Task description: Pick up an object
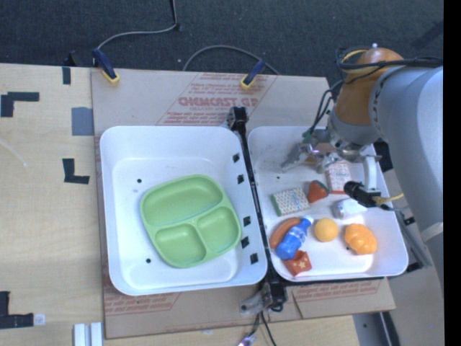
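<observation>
Red packet (297,264) – blue bottle (292,241) beside, orange-capped.

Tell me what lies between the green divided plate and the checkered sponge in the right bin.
In the camera view, between the green plate and the checkered sponge lie bare white bin floor, then the two bins' adjoining walls with black clips.

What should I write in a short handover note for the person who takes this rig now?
Gripper: over the back of the right bin, nothing seen between its fingers; open or shut cannot be told.
Things: all in the right bin: blue bottle, yellow ball, orange toy, speckled pad. The green divided plate lies in the left bin.
Done: no object picked up.
Left: grasp one object and lift it.
</observation>
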Robot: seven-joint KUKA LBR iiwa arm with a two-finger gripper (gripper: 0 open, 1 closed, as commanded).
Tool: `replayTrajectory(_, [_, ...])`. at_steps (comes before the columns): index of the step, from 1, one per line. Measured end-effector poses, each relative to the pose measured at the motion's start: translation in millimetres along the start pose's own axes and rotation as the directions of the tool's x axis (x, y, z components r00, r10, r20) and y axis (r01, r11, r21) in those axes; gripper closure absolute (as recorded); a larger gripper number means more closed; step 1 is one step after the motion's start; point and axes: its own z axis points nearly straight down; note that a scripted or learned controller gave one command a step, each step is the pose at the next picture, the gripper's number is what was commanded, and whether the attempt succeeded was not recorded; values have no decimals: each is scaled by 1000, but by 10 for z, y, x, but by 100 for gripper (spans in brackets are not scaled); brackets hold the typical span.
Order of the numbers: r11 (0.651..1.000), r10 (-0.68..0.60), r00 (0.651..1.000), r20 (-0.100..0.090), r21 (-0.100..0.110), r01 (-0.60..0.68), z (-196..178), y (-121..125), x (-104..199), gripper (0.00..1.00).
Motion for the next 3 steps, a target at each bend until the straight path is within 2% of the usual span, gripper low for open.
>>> replayTrajectory(1, [1000, 1, 1000, -1, 0, -1, -7, -634, 2, 0])
replayTrajectory(2, [1000, 1, 1000, 1, -3, -1, -115, -625, -5, 100])
replayTrajectory(3, [1000, -1, 1000, -3, 2, 1, -886, -698, 455, 100])
